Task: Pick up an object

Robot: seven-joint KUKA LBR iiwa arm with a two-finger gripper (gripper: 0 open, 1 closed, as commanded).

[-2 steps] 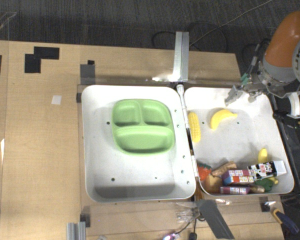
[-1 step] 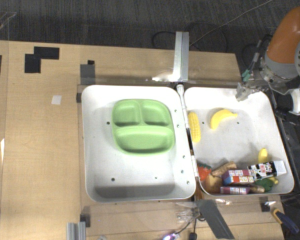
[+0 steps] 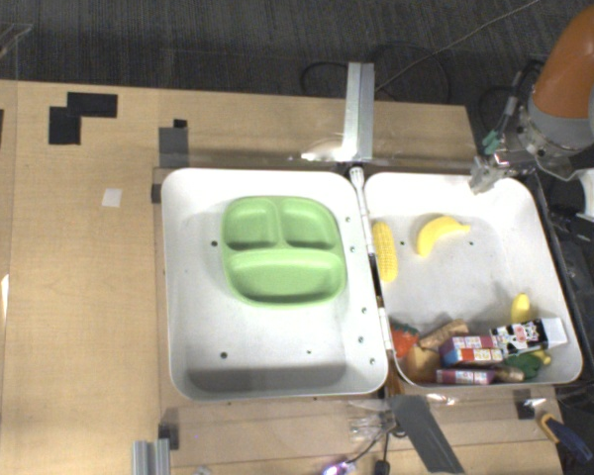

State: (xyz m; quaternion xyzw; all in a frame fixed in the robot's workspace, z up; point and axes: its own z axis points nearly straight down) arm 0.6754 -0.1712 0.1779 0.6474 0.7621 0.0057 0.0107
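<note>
Currently arm upper right, gripper over right bin top edge; grip state unreadable. Banana lies alone mid-bin, easiest pick; clutter piled lower right.

Camera: fixed above the bench, well back
Facing: slanting down onto both white bins, arm far right

**Right bin contents, relative to gripper**

Gripper at the right bin's far rim. Banana, yellow, curved, lies loose just below and left of it. Corn cob, yellow, lengthwise against the left wall, farther left. Heap of small packages crowds the near edge, well apart from the gripper.
</note>
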